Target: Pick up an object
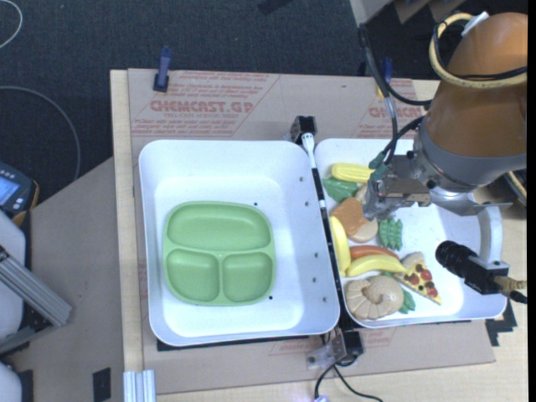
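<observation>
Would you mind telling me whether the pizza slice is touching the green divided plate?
Apart. The camera view shows the pizza slice in the right bin, while the green divided plate sits in the left bin.

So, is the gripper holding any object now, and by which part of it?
It cannot be told. The gripper is low in the right bin, over the pile of toy food, but the wrist hides whether anything is grasped.

Toy foods piled in rt bin, maybe overlapping.
</observation>
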`<state>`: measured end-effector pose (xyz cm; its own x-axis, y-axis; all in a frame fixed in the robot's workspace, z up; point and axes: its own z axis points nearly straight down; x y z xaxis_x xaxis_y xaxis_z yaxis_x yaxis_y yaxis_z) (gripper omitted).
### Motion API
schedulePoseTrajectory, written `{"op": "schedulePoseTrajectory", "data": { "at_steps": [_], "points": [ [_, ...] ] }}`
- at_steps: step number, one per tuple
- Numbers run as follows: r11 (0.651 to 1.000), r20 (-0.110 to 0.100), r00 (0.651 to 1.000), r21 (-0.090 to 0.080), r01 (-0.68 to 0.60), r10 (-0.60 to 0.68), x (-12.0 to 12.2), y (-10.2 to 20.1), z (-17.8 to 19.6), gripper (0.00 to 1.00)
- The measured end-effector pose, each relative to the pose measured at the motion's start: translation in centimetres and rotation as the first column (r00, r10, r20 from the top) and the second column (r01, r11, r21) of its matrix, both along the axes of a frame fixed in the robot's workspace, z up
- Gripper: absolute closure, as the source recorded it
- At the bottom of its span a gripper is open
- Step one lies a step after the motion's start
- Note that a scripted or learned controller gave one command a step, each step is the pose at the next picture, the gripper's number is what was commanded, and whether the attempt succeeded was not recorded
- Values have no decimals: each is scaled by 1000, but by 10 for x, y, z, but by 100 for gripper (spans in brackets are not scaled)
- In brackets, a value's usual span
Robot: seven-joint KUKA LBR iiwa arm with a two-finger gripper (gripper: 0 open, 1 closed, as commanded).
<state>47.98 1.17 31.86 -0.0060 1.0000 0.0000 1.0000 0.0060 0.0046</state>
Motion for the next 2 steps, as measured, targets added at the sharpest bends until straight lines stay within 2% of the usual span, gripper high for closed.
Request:
{"op": "schedulePoseTrajectory", "data": {
  "at_steps": [1, 2],
  "points": [
    [1000, -11, 1000, 1, 1, -1, -1, 48, -47, 100],
    [1000, 1, 1000, 3, -2, 2, 0, 133, 5, 100]
  ]
}}
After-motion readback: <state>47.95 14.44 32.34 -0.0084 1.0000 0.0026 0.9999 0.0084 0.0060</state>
